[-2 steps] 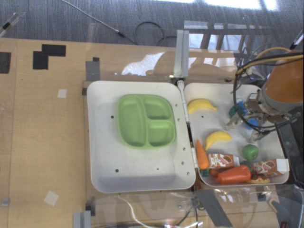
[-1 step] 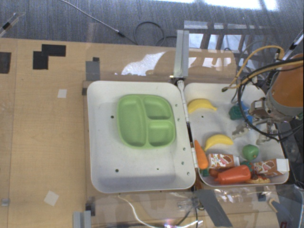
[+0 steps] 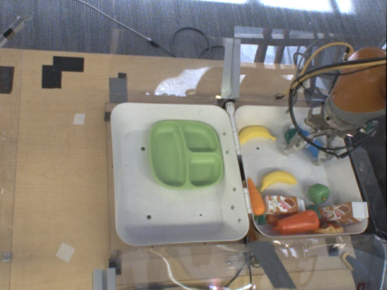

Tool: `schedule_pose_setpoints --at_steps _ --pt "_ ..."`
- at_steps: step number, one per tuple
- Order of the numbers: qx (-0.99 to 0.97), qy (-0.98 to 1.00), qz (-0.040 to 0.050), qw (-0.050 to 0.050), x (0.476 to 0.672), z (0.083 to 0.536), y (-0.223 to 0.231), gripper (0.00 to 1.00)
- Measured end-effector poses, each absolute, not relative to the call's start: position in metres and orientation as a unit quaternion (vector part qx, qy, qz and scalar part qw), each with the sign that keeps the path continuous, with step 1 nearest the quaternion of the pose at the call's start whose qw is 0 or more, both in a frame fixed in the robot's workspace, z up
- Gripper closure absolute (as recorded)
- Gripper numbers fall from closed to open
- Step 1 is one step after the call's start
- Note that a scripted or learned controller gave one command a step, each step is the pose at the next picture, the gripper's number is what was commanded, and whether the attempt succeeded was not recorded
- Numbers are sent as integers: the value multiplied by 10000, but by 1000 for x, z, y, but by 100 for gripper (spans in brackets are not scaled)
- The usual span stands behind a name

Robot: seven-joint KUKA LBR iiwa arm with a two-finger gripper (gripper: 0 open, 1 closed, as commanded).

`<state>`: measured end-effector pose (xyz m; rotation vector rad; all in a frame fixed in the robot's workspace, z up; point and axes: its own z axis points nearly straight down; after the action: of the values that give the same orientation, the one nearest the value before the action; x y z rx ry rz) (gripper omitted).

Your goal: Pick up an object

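Observation:
My gripper (image 3: 302,145) hangs over the far right part of the right bin (image 3: 340,173), fingers spread open and nothing between them. The orange wrist band (image 3: 363,89) sits above it with looping cables. One yellow banana (image 3: 256,134) lies to the gripper's left. A second banana (image 3: 278,179) lies nearer the front, below the gripper. A green apple (image 3: 318,193) sits at the right. Along the front wall lie an orange carrot (image 3: 256,199), a red pepper (image 3: 297,222) and two printed packets (image 3: 282,204) (image 3: 341,212).
The left bin (image 3: 130,180) holds a green divided plate (image 3: 185,154). A metal post (image 3: 230,71) stands behind the divider between the bins. Cables (image 3: 314,59) arc over the right bin's back edge.

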<state>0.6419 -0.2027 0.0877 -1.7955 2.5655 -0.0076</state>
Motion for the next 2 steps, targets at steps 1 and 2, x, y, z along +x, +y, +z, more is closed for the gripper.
schedule_pose_setpoints --at_steps 1,2 --pt "-7464 6654 -37 39 640 89 -204 0" --pt "-7921 6104 -28 17 541 89 -200 0"
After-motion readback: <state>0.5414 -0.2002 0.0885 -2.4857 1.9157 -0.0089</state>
